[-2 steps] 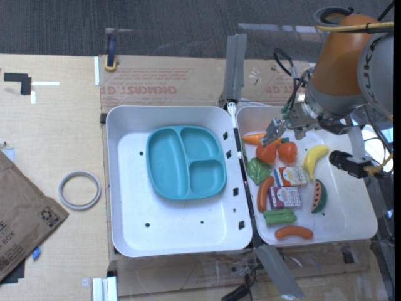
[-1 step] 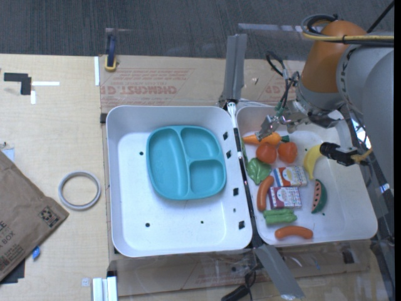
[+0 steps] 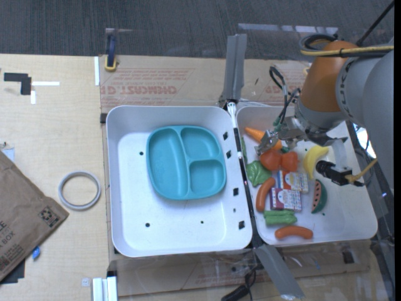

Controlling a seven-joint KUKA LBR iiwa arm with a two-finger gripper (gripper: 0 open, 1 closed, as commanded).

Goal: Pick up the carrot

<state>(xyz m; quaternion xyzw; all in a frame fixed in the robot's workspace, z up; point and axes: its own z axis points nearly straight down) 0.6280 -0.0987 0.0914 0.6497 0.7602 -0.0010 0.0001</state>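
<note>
Here the gripper (image 3: pixel 270 142) is seen low in the right bin (image 3: pixel 351 227), just beside the carrot (image 3: pixel 254 132); its finger state cannot be told

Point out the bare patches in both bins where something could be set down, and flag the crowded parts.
Left bin: bare floor rings the teal divided plate, widest along the near wall and the left side. Right bin: the food pile fills the left and middle, with the gripper low beside the carrot. Bare floor lies along the right wall, past the watermelon slice.
</note>
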